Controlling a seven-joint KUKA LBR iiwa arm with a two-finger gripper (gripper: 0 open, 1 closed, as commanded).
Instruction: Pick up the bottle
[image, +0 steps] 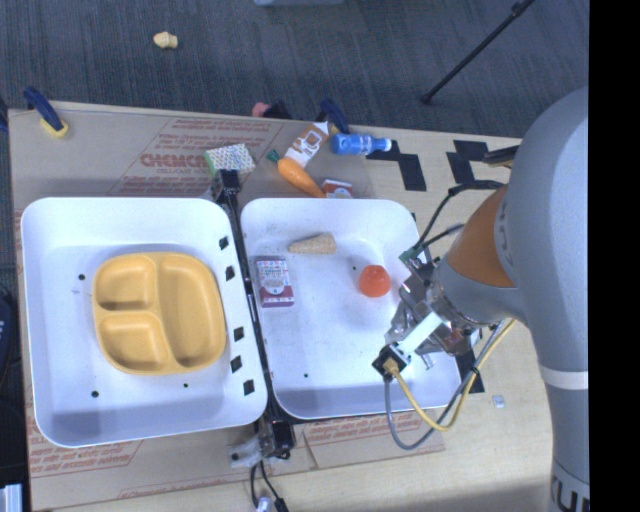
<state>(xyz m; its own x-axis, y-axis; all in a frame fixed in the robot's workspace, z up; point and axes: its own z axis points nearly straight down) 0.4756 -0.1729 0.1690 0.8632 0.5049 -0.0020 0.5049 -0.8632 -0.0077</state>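
A small blue bottle (358, 145) lies on its side on the cardboard behind the right bin (330, 400), outside both bins. Beside it lies a white and orange bottle-like item (308, 144). My gripper (412, 330) hangs low over the right side of the right bin, near its right wall, with yellow and grey cables looping below it. It is well in front of the blue bottle and to the right of a red ball (374, 281). I see nothing held at the gripper.
The right bin also holds a tan cone-shaped piece (313, 244) and a red and white packet (274, 281). A yellow divided plate (158, 311) sits in the left bin (50, 400). An orange carrot (298, 177) lies behind the bins.
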